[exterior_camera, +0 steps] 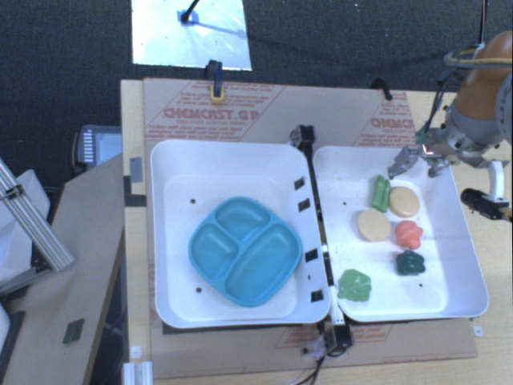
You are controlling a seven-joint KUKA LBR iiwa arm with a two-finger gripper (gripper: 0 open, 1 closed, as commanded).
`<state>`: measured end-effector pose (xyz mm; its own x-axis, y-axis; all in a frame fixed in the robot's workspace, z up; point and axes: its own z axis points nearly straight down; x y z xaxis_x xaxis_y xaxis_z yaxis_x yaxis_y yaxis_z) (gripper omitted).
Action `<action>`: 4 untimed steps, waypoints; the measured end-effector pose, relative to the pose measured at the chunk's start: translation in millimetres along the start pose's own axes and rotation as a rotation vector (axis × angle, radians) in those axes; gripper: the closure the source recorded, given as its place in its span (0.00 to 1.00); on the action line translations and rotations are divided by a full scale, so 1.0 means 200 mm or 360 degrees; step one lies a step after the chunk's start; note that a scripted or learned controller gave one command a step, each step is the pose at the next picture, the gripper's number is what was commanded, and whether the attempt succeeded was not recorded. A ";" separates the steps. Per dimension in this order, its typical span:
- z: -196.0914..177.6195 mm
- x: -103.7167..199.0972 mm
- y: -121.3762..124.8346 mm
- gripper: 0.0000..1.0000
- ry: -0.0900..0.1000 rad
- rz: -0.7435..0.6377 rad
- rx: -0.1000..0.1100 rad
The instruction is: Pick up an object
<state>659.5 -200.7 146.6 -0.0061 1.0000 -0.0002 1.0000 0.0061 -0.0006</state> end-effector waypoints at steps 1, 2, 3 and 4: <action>0.20 0.00 0.01 0.00 -0.0002 -0.0001 -0.0006; 0.29 -0.01 0.02 0.00 0.0000 -0.0002 -0.0003; 0.21 0.00 0.03 1.00 0.0003 -0.0007 -0.0011; -0.11 0.00 0.04 1.00 -0.0003 0.0001 -0.0013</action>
